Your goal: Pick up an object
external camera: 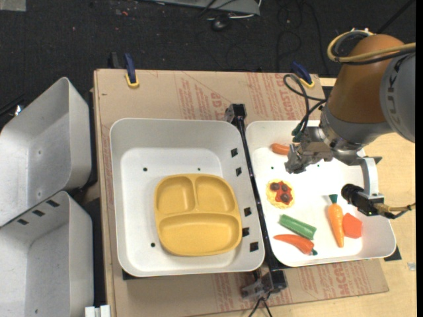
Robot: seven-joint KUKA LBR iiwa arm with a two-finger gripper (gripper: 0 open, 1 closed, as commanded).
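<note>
One smooth yellow divided tray (197, 214), rounded corners.

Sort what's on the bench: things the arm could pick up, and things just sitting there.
Pickable, right bin:
carrot
green pepper
red chili
small pizza
sausage
gripper above them

Just there:
yellow tray
left bin

Right bin (386, 246): toys crowd front; bare floor centre (arm (370, 91) overhangs back).
</note>
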